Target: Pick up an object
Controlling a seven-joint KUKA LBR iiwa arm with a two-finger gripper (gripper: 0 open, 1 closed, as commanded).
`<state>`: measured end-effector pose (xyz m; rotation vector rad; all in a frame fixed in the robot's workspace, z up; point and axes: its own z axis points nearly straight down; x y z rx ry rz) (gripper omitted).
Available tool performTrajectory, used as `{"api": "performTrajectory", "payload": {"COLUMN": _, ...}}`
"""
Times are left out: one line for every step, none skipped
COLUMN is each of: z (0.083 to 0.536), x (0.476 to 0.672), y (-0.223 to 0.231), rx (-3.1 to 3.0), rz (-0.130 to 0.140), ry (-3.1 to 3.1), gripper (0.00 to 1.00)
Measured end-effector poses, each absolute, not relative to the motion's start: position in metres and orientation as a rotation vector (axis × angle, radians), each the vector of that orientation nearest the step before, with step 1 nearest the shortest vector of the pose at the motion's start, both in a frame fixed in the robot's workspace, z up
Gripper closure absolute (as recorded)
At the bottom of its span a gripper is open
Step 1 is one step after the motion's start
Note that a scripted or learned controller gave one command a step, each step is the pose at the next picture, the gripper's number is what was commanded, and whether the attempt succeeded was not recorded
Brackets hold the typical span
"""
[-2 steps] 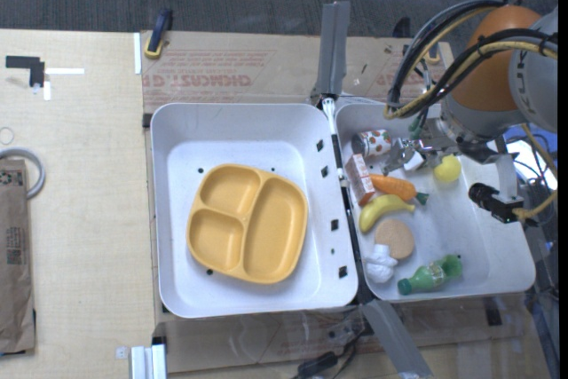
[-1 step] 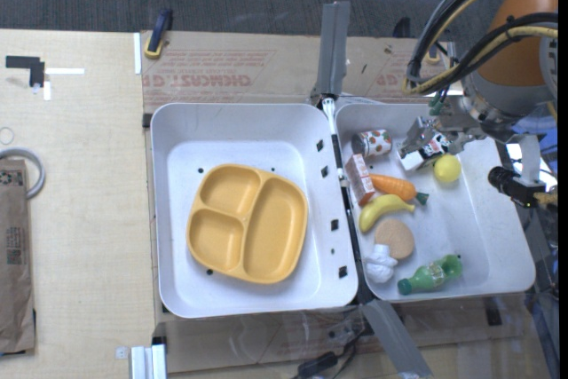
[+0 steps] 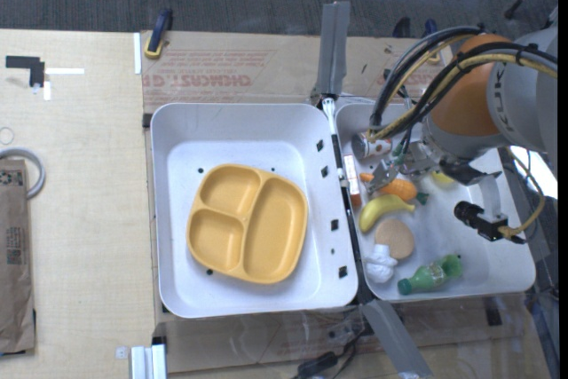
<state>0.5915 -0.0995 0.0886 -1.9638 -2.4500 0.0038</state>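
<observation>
We see the gripper (image 3: 383, 179) low at the right bin's (image 3: 506, 276) left wall, just above the banana (image 3: 384, 209) and orange piece (image 3: 402, 189); we cannot tell its opening. The right side lies open. The left bin (image 3: 173, 217) holds a yellow tray (image 3: 248, 223). The cardboard (image 3: 213, 67) lettering is unreadable.

A yellow divided plate (image 3: 248, 224) fills the middle of the left bin (image 3: 169, 191), leaving bare white floor only along its walls. In the right bin (image 3: 510, 275), the arm (image 3: 479, 93) and its cables (image 3: 417, 67) block the upper half. Crowded along the left wall beneath lie an orange object (image 3: 401, 189), banana (image 3: 383, 209), tan round object (image 3: 395, 238), crumpled white item (image 3: 381, 263) and green bottle (image 3: 429, 274). Open floor remains at the bin's right side.
</observation>
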Motion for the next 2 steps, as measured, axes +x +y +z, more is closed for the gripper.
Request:
{"api": "performTrajectory", "payload": {"z": 0.093, "x": 0.591, "y": -0.102, "rx": -1.967, "rz": 0.010, "ry": -2.443, "gripper": 1.00}}
{"api": "performTrajectory", "payload": {"z": 0.188, "x": 0.632, "y": -0.029, "rx": -1.887, "rz": 0.007, "ry": -2.508, "gripper": 1.00}}
